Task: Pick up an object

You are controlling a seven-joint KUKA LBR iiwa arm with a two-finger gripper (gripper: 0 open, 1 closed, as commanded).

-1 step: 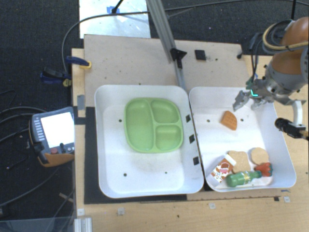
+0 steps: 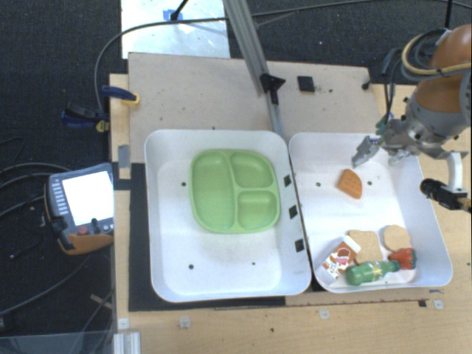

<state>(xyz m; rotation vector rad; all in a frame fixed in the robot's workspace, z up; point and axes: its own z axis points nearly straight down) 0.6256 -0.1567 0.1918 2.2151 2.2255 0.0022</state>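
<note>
An orange wedge-shaped piece (image 2: 351, 184) lies alone in the upper middle of the right bin (image 2: 413, 198). At that bin's front edge sit a tan bread slice (image 2: 363, 245), a second tan piece (image 2: 396, 236), a red item (image 2: 403, 257), a green bottle (image 2: 372, 272) and a small red-and-white packet (image 2: 338, 262). My gripper (image 2: 381, 152) hangs over the right bin's back right area, up and to the right of the orange wedge. Its two fingers stand apart, open, with nothing between them.
The left bin (image 2: 169, 220) holds a green divided plate (image 2: 235, 190). A grey pole (image 2: 247, 39) slants down to the bins' shared back corner. A handheld pendant (image 2: 81, 206) lies off the bench to the left. Cables run across the dark floor.
</note>
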